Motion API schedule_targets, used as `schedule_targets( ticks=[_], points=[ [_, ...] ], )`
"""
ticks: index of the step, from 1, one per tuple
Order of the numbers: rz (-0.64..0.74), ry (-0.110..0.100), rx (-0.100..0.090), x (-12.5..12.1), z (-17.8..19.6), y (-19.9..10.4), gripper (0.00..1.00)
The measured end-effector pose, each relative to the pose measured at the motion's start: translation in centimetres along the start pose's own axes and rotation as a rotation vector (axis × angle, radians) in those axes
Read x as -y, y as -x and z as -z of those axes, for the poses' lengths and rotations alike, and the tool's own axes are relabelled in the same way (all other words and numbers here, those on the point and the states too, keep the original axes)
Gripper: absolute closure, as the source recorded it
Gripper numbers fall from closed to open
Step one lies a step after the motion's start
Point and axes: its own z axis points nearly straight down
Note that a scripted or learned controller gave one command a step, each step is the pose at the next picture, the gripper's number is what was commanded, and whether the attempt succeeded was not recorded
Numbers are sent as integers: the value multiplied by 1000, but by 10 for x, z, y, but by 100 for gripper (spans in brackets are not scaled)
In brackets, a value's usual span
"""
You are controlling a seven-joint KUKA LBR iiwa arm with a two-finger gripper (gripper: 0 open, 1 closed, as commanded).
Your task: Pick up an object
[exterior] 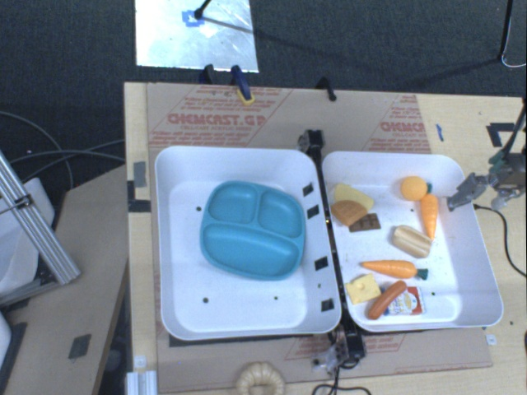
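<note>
A grey two-finger gripper (473, 189) hangs at the right bin's (473, 303) far edge; whether it is spread cannot be told. It holds nothing. Plastic toy foods lie untouched inside, the nearest an upright orange carrot (430, 215). No object is lifted yet; the whole pick remains.

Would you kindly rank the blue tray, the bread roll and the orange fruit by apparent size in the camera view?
1. blue tray, by far the largest
2. bread roll
3. orange fruit, only slightly smaller than the roll
</note>
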Motion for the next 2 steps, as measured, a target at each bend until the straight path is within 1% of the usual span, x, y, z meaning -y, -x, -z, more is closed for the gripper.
schedule_targets(
  ticks=[1, 2],
  points=[
    [3, 9, 2, -2, 5, -1, 0],
    [1, 4, 0, -4, -57, 2, 0]
  ],
)
